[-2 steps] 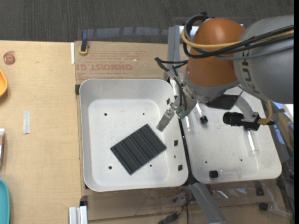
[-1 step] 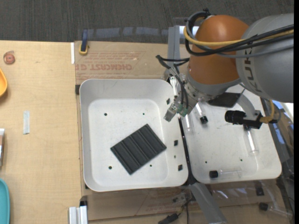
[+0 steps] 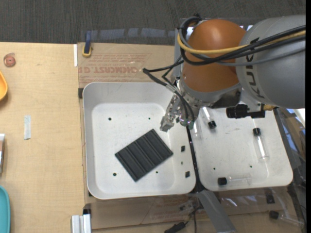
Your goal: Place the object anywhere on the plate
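Note:
A dark grey ribbed rectangular plate (image 3: 144,154) lies flat and turned at an angle in the left bin (image 3: 97,130). My gripper (image 3: 171,120) hangs over that bin's right side, just above and to the right of the plate's upper corner, pointing down and to the left. The orange band and the grey arm body hide the space behind it. Whether anything sits in the gripper is too small and dim to tell. Several clear tubes with black caps lie in the right bin (image 3: 272,178): one tube (image 3: 209,118) near the gripper, another tube (image 3: 260,143) at the right, a third tube (image 3: 232,180) at the front.
The ridge between the two bins (image 3: 192,159) runs just right of the gripper, with small black bits (image 3: 183,148) beside it. Brown cardboard (image 3: 121,64) lies behind the bins. A wooden bench top (image 3: 39,130) stretches to the left, with an orange item (image 3: 2,89) at its edge.

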You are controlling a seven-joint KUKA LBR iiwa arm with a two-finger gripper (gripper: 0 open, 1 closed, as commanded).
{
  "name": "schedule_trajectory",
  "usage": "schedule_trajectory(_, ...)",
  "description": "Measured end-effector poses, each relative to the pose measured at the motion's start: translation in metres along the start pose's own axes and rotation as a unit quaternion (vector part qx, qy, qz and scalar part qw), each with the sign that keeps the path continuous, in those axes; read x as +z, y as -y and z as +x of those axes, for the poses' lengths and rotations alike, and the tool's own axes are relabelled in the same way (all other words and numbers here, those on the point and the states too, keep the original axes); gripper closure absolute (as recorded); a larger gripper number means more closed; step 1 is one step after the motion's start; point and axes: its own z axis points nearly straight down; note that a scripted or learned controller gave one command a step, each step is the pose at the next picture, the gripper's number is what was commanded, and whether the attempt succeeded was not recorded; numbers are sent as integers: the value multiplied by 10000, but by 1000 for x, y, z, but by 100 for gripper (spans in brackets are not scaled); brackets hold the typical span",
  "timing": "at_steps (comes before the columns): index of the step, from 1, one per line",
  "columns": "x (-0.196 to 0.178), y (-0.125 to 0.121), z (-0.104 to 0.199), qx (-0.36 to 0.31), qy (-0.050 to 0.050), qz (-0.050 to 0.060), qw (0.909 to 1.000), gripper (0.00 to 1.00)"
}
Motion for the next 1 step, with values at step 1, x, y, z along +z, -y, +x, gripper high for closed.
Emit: schedule_trajectory(1,0,0,0,-1,0,-2,10000,0)
